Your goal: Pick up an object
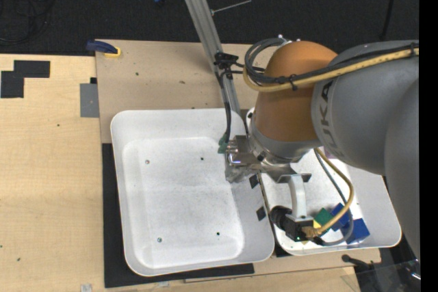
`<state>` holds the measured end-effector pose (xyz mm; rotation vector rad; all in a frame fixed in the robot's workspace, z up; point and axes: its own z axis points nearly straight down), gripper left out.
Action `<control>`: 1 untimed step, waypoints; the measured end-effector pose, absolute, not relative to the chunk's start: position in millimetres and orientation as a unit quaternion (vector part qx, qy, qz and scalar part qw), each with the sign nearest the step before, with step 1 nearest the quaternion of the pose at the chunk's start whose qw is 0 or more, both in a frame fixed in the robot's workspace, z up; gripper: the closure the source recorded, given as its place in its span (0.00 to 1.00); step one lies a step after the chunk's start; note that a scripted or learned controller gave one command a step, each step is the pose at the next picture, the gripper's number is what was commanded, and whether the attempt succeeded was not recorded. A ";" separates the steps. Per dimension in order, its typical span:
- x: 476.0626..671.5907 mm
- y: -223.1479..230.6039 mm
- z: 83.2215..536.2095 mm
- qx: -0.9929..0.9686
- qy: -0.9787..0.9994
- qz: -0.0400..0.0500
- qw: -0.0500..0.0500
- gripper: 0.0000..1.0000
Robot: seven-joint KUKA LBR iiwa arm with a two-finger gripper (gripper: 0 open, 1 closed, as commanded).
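Observation:
My gripper (pixel 254 188) hangs below the orange wrist band, over the inner edge of the right bin (pixel 383 236), close to the wall it shares with the left bin (pixel 137 147). The arm's bulk hides most of the gripper. In the near part of the right bin lies a blue object (pixel 356 229), with a small green object (pixel 321 219) beside it to the left. Both lie to the right of the gripper and apart from it. Much of the right bin is hidden under the arm.
A slanted aluminium rail (pixel 205 31) rises from behind the bins, just left of the wrist. The left bin's white floor (pixel 185 195) shows a few small dark specks. Bare wooden bench (pixel 48 161) lies to the left of the bins.

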<state>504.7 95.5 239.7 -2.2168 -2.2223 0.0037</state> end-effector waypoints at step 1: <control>504.5 95.3 239.3 -0.706 -0.708 0.002 0.001 0.00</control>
